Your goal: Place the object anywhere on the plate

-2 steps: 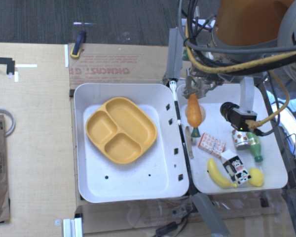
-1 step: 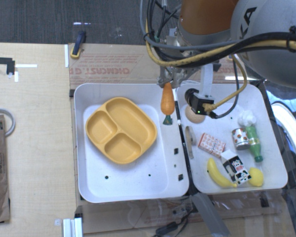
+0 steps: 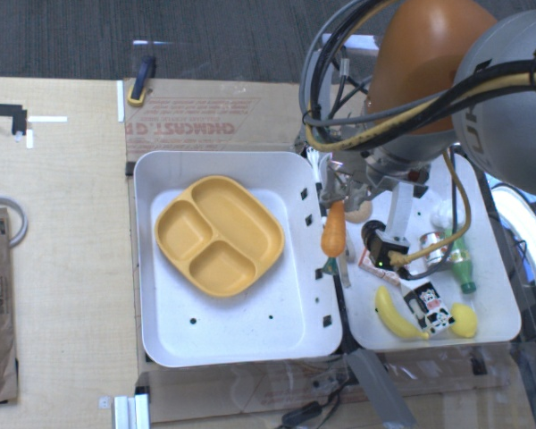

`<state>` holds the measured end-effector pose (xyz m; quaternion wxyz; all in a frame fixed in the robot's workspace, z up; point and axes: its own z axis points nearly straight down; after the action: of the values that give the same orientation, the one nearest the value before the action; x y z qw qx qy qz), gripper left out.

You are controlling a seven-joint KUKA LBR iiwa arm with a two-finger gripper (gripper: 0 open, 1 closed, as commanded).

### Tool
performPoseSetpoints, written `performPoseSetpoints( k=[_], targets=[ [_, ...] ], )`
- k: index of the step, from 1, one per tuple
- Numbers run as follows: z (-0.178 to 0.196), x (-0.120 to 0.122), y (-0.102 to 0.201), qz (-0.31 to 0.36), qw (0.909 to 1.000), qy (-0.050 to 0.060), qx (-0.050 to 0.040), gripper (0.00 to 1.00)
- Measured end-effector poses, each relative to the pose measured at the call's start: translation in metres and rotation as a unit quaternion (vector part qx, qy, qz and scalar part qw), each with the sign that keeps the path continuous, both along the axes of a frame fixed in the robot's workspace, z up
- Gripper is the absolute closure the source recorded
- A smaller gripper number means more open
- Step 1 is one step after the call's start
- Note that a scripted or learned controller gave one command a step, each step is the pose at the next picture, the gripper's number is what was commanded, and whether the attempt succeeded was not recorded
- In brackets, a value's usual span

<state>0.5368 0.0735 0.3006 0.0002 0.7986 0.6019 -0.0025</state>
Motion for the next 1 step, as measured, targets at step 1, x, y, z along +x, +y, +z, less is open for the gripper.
performPoseSetpoints(
  k=[1],
  targets=[
    [0.0102,-0.0255,0.0026,0.07,0.9975,0.001,0.0006,1.0]
  ],
)
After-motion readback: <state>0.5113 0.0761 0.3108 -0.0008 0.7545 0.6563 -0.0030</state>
